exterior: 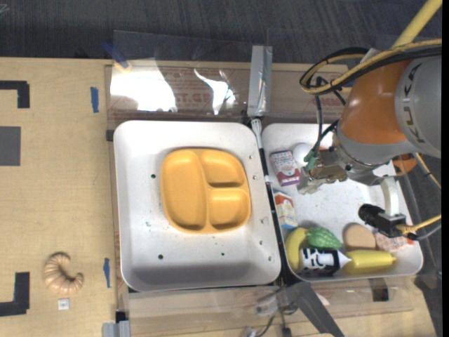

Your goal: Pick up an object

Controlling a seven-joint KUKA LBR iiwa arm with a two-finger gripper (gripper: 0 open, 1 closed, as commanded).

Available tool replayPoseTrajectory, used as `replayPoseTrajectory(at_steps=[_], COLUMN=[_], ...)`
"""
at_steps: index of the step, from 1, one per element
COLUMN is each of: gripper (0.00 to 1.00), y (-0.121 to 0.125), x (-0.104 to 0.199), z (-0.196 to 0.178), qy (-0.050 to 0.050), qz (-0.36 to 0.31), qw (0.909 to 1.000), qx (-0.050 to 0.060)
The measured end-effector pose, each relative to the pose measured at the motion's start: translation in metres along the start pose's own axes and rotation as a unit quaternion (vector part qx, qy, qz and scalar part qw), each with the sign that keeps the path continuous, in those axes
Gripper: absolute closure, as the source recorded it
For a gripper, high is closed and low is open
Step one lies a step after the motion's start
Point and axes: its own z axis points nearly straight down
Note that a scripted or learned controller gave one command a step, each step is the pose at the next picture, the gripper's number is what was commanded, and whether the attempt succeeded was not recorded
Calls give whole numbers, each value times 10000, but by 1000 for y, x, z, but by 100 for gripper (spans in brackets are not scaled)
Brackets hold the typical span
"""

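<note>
The gripper (317,173) hangs low over the far left of the right bin (337,209), just beside a small pink-and-white packet (284,167) — probably its target. How its grip stands I cannot tell. Other candidates — banana (296,243), green toy (324,239) — crowd the near edge.

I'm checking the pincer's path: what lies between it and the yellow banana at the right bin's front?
In the camera view, bare white bin floor lies below the pincer; then the green toy sits just above the banana.

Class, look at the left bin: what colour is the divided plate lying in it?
Yellow-orange all over; the camera view shows the divided plate plainly.
</note>
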Motion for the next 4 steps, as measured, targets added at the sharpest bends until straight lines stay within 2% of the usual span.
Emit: replayPoseTrajectory(at_steps=[1, 2, 3, 4], gripper=[0, 0, 100, 0], y=[2, 7, 9, 8], x=[0, -16, -16, -15], z=[-3, -35, -42, -41], qy=[-5, -10, -13, -14], qz=[1, 661, 649, 648], qw=[10000, 9978, 9979, 9979], qx=[-39, -54, -35, -30])
